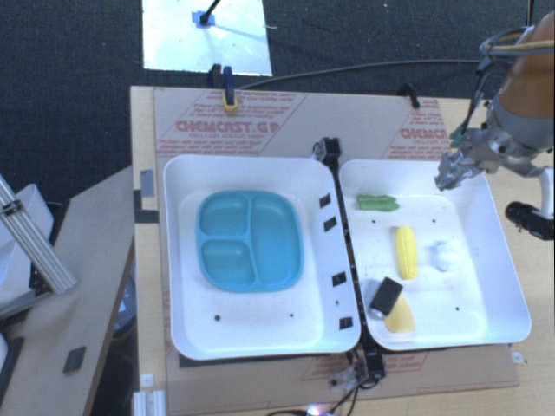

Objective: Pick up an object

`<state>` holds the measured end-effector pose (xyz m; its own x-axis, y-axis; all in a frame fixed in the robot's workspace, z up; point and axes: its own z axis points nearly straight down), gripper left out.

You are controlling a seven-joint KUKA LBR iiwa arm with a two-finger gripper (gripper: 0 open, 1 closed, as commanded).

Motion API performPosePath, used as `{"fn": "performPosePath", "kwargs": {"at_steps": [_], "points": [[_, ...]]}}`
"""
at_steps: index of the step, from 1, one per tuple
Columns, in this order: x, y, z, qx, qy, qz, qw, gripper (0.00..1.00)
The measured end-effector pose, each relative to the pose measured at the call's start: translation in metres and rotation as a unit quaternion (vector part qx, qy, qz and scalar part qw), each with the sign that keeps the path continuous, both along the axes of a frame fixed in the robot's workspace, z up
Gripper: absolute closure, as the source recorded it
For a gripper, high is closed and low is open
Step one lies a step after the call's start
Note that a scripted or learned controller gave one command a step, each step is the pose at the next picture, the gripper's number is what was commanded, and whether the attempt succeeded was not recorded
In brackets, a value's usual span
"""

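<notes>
Gripper (453, 173) above right bin's far rim, finger state unclear; corn cob (405, 251) well apart.

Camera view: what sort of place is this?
Likely a robot lab pick bench: two white bins on a board, toy items like a corn cob, and the gripper above the right bin.

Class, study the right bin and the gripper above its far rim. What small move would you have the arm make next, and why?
Probably move the gripper down and leftward toward the green piece, the nearest item. The gripper hangs over the far rim of the right bin with nothing seen in it; the corn lies farther off.
</notes>
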<state>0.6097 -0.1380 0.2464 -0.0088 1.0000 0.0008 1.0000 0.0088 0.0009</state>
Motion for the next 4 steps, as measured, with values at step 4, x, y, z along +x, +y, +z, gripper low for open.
{"fn": "performPosePath", "kwargs": {"at_steps": [4], "points": [[-0.001, 0.214, -0.027, 0.0004, 0.000, 0.000, 1.0000, 1.00]]}}
